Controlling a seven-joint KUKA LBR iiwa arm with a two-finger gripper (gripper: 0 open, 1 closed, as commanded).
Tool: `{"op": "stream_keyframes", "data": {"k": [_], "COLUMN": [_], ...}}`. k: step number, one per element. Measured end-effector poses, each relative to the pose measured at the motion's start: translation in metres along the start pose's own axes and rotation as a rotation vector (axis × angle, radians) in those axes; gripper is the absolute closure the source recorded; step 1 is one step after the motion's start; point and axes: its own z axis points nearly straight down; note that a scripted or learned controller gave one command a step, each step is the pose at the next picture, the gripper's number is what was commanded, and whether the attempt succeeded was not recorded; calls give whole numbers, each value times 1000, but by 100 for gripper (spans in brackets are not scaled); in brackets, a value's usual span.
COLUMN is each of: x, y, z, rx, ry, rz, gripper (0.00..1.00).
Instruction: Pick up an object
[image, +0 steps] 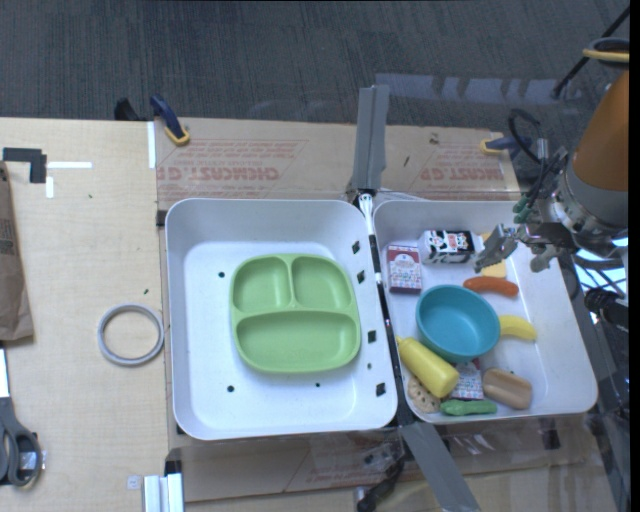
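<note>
My gripper (517, 250) hangs over the far right part of the right bin (556, 300), with its two fingers spread apart and nothing between them. Just below it lies an orange-red sausage-shaped toy (491, 286). To its left are a black-and-white cow-print carton (447, 245) and a small red box (404, 268). A blue bowl (457, 321) sits mid-bin, with a yellow banana (517, 327) to its right. At the near edge are a yellow cylinder (428, 367), a bread roll (508, 388), a green piece (469, 407) and a cookie (421, 400).
The left bin (200, 330) holds a green divided plate (296, 312). A tape ring (131, 333) lies on the bench to the left. Cables and the arm's orange band (606, 140) crowd the right side. A grey post (370, 140) stands behind the bins' divider.
</note>
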Motion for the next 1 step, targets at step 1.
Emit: {"op": "stream_keyframes", "data": {"k": [1], "x": [19], "y": [14], "z": [154], "rx": [1], "ry": [0], "rz": [-65], "gripper": [0]}}
